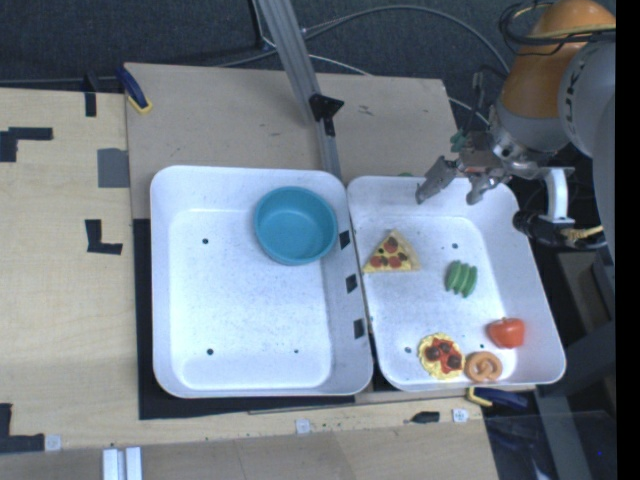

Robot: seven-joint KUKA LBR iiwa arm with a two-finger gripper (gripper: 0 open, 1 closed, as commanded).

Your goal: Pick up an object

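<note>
Right now the claw (451, 188) hangs wide open, holding nothing. Nearby, the pizza slice (390, 254) looks light, stiff and flat; pinch its side edges.

we see the gripper (452, 188) open over the right bin's (530, 268) far edge, holding nothing, with a pizza slice (391, 254), green pepper (461, 277), tomato (507, 332), small pizza (440, 355) and pretzel (484, 367) below, and a blue bowl (295, 225) in the left bin (190, 288).
</note>
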